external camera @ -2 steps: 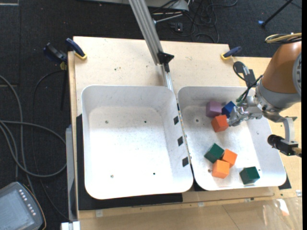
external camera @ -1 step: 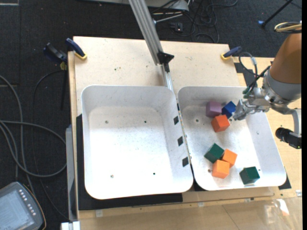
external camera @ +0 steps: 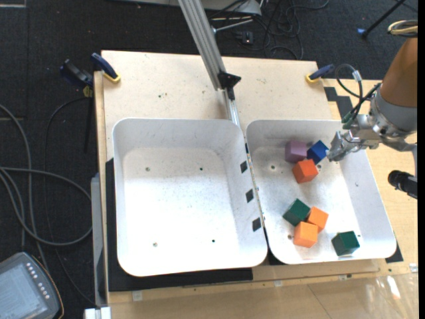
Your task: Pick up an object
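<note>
Blocks sit loose in the right bin (external camera: 375, 198), seven by count, in two groups: a purple block (external camera: 296, 151), a blue block (external camera: 318, 151) and an orange-red block (external camera: 305, 171) bunched near the bin's far end, and a dark green block (external camera: 296, 212), two orange blocks (external camera: 318, 217) (external camera: 305, 234) and a second green block (external camera: 345, 242) toward the near end. The left bin (external camera: 133, 178) stands beside it, the two rims meeting along the middle. The gripper (external camera: 337, 149) reaches in from the right, low over the far group, its tip just beside the blue block; the state of the tool cannot be told at this slant and size. No block is seen gripped. Judgement: the blue block is the likely target, as the nearest piece. Its neighbours touch or nearly touch it, leaving little room on that side, so a grasp may shove the group rather than seat the block.
</note>
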`<control>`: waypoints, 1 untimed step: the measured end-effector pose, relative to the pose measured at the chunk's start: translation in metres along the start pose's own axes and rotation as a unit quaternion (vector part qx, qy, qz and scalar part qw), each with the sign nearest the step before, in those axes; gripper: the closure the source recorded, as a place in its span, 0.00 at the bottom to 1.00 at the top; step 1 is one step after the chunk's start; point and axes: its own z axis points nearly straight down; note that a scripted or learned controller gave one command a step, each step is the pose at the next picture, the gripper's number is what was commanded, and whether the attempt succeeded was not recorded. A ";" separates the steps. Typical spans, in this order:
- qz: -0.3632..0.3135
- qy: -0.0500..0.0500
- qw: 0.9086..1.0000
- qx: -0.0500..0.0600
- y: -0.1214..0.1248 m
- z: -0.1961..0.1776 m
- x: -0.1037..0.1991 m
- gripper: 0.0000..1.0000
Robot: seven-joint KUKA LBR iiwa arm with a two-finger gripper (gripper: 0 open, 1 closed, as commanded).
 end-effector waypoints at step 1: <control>-0.002 0.001 1.000 0.001 0.014 -0.004 0.042 1.00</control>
